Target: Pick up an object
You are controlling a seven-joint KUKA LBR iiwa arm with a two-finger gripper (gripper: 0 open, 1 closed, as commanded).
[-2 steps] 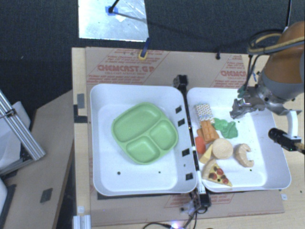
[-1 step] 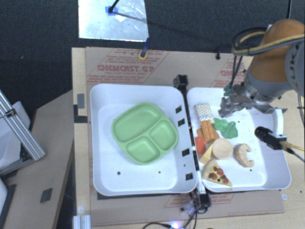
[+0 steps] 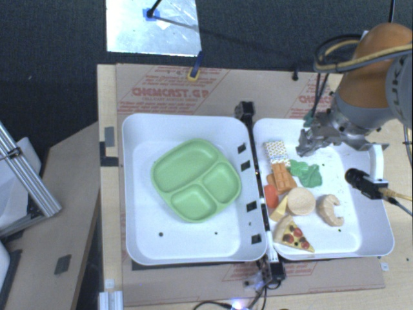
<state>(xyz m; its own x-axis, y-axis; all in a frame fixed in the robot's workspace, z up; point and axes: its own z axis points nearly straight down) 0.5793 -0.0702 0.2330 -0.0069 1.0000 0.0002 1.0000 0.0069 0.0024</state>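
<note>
My gripper [image 3: 308, 146] hangs over the back of the right bin [image 3: 361, 237], just above and behind a green leafy toy [image 3: 306, 172]. Whether anything sits between its tips is hidden. Below the leaf lie a round tan bun [image 3: 301, 201], a curled beige pastry piece [image 3: 330, 210] and a pizza slice [image 3: 294, 235]. Along the bin's left side sit a checkered wafer [image 3: 275, 150], an orange carrot-like stick [image 3: 281, 175] and a red piece [image 3: 271, 194].
The left bin [image 3: 139, 234] holds a green three-compartment plate [image 3: 195, 179]. A black divider bar [image 3: 253, 173] runs between the bins. A silver sheet [image 3: 153, 17] lies beyond the bench's back edge.
</note>
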